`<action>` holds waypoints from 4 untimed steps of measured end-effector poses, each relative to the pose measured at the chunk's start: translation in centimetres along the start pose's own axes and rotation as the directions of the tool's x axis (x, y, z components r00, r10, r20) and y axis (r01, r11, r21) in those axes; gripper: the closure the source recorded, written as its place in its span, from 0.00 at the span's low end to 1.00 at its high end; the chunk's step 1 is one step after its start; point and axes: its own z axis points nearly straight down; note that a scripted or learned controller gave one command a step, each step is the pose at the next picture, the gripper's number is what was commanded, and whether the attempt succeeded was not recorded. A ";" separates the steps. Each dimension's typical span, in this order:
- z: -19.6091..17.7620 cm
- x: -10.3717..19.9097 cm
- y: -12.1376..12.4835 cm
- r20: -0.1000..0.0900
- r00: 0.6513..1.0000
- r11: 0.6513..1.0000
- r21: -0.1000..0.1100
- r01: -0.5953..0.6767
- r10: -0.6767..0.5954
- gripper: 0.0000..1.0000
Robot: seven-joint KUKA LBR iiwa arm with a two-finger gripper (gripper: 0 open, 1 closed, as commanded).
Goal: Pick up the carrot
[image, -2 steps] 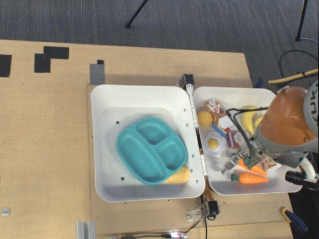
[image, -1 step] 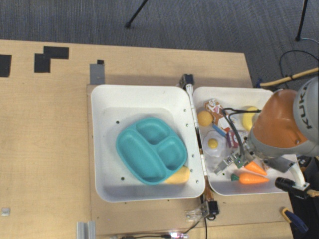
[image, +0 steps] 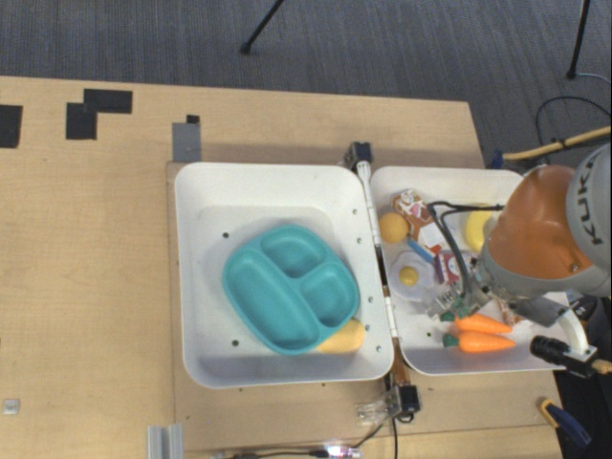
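I'd take the carrot point(image: 486, 336), likely light, stiff and slick, across its thicker middle, though I cannot tell how the gripper point(image: 457, 302) is set

Matt pale wood bench point(image: 86, 285); smooth white plastic bins point(image: 206, 256); glossy teal plastic plate point(image: 287, 285); smooth orange carrot point(image: 483, 335)

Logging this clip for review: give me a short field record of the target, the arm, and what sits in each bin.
target: orange carrot, lying in the right white bin, near its front edge
arm: grey arm with orange band, above the right bin
gripper: just above the carrot; grasp not visible
left white bin: teal divided plate, yellow item at its front edge
right bin extras: small mixed toy foods
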 end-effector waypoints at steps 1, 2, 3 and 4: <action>0.0 0.0 0.0 0.000 1.000 1.000 0.000 0.000 0.000 0.00; 1.1 -0.3 -0.5 -0.005 0.951 0.951 0.003 0.309 -0.309 0.00; 0.0 -0.4 -0.2 0.000 0.951 0.951 -0.001 0.308 -0.308 1.00; 0.0 -0.4 -0.3 0.000 0.951 0.951 -0.001 0.308 -0.308 0.00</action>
